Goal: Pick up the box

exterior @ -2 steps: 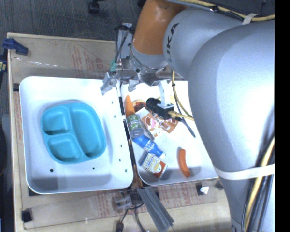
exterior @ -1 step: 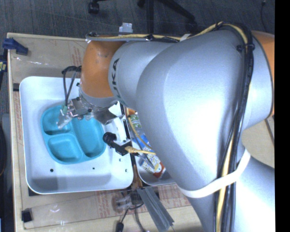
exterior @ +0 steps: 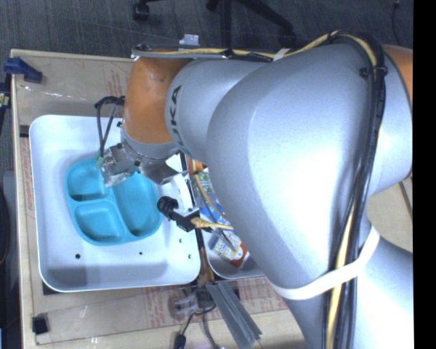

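Tool [exterior: 116,167] sits low over the blue tray [exterior: 112,206] in the left bin [exterior: 51,195], right at the tray's upper edge near the divider between its compartments; can't tell how its tips are set, too small and part hidden by the wrist. Nothing visibly gripped. Orange band and grey arm [exterior: 291,158] cover most of the right bin [exterior: 229,271]. Box: nothing I can confidently call a box; best guess is the colourful printed package [exterior: 221,231] peeking out under the arm in the right bin, just beside the wall between bins, mostly hidden. Risk one, as I judge it: tool is over the tray, well apart from that package, so a close here likely grabs the tray rim or nothing, wrong object. Risk two: tray is light and loose, a pinch on its edge could tip or drag it across the bin. Risk three: black cable [exterior: 176,213] hangs off the wrist near the bin wall and could snag. Risk four: package lies tight to the wall, little room for a fingertip on that side. Bench [exterior: 73,71] edge visible at top left.
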{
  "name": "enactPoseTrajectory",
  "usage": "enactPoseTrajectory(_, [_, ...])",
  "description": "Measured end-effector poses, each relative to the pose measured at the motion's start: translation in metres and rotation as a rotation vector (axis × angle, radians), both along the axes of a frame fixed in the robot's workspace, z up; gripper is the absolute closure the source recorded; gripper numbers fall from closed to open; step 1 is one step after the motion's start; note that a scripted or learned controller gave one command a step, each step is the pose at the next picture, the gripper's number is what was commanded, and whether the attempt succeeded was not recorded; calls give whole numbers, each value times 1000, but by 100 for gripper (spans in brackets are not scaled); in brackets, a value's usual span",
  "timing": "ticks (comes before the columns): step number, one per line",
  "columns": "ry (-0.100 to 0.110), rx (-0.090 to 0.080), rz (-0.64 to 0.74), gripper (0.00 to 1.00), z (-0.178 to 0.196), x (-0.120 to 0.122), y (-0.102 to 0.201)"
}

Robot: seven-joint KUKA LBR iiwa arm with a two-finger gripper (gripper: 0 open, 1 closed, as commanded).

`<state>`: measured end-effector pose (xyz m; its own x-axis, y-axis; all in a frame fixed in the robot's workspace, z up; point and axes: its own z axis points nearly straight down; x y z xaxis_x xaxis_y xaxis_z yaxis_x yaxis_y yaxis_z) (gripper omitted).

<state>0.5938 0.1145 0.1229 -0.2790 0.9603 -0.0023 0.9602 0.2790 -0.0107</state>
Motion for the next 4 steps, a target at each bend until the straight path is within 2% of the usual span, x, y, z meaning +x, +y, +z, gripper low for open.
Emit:
enactPoseTrajectory(1, [-5, 5, 152, 100, 47, -76, 33])
enactPoseTrajectory(2, [-3, 2, -78, 100, 40, -112, 68])
enactPoseTrajectory(3, [-4, 3, -173, 100, 1, -119, 63])
enactPoseTrajectory(4, [-3, 2, -229, 100, 19, -118, -14])
